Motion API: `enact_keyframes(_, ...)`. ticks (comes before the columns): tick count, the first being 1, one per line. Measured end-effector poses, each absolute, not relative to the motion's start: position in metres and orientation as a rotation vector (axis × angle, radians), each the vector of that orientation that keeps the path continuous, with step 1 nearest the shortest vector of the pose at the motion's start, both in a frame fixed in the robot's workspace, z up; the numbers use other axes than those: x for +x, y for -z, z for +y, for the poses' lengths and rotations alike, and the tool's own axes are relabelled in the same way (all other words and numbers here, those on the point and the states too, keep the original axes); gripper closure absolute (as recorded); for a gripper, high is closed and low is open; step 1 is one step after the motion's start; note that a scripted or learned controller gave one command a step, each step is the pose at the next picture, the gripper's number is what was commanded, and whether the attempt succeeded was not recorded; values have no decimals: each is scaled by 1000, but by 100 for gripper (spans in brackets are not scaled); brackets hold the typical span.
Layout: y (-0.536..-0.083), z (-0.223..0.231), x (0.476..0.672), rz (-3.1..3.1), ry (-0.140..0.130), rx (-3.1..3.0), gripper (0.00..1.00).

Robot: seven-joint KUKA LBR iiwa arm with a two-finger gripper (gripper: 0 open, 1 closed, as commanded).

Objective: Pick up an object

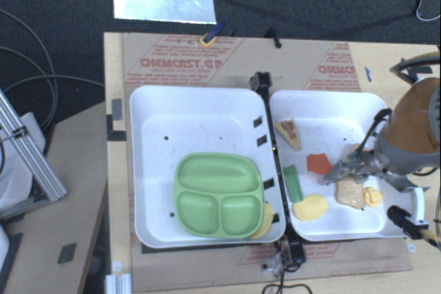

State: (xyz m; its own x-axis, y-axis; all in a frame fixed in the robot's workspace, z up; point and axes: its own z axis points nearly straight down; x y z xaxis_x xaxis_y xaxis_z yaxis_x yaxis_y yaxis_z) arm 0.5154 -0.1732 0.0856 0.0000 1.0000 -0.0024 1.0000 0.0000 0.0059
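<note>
Yellow lemon [310, 207], green stick [292, 183], beige bread [350, 193] beside gripper [337, 173]; grip unclear.

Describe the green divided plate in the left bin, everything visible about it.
The green divided plate looks like pale green plastic, rounded, with three compartments: one wide at the far side, two smaller nearer. It lies flat and upright on the left bin's floor, toward the near right corner. A yellow piece peeks from under its right edge.

A green tray [219, 201] blocked the left bin's [148, 148] front; crowded toys filled the right bin's [324, 107] front, its back stayed open.
</note>
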Motion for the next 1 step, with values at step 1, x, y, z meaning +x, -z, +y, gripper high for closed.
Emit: enact_keyframes(1,-86,-205,508,2221,-5,2218,0)
